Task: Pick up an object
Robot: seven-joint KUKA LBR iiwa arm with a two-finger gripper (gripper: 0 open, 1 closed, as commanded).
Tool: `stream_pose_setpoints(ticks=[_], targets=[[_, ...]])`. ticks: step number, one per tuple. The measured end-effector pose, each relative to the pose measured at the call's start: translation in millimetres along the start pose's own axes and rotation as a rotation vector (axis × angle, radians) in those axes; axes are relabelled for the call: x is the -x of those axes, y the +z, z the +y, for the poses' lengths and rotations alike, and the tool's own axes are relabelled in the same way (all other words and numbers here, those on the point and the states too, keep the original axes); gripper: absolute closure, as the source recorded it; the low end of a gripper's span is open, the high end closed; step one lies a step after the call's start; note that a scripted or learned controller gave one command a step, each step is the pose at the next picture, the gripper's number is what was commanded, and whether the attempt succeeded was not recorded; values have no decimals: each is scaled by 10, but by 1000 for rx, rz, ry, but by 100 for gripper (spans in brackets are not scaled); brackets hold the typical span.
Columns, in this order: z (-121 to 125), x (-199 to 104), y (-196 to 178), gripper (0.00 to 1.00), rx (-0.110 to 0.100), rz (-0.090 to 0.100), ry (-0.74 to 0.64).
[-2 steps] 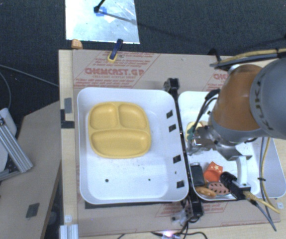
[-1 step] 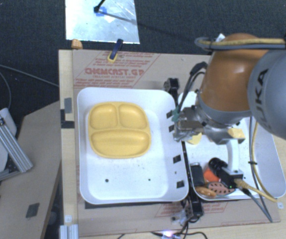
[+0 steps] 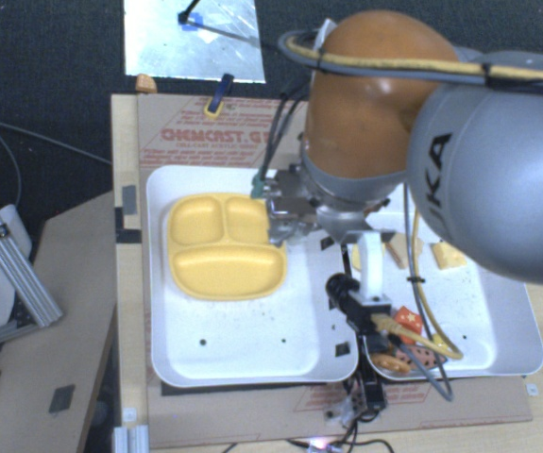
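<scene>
A yellow divided plate point(image 3: 224, 245) lies in the left white bin point(image 3: 233, 357). My gripper point(image 3: 282, 217) hangs under the big orange-banded wrist at the plate's right rim, over the ridge between the two bins. The wrist hides its tips. In the right bin point(image 3: 507, 333) lie a pale yellow block point(image 3: 449, 254), a tan piece point(image 3: 398, 250) and a red-orange item point(image 3: 408, 320). Near the front edge there is a small cluster of brown and orange bits point(image 3: 398, 359).
The arm covers much of the right bin's back half. Small dark specks lie on the left bin's floor in front of the plate. Behind the bins are a cardboard sheet point(image 3: 205, 135) and a shiny foil square point(image 3: 194, 26).
</scene>
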State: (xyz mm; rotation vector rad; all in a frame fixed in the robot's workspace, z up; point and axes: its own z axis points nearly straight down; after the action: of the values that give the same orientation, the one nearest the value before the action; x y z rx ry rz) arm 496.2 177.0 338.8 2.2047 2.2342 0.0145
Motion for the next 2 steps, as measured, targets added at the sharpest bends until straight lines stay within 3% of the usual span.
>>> stream_pose_setpoints(ticks=[1,2], targets=[[306,378,44,100,-5,-5,16],[375,-201,-1053,100,5,2,3]])
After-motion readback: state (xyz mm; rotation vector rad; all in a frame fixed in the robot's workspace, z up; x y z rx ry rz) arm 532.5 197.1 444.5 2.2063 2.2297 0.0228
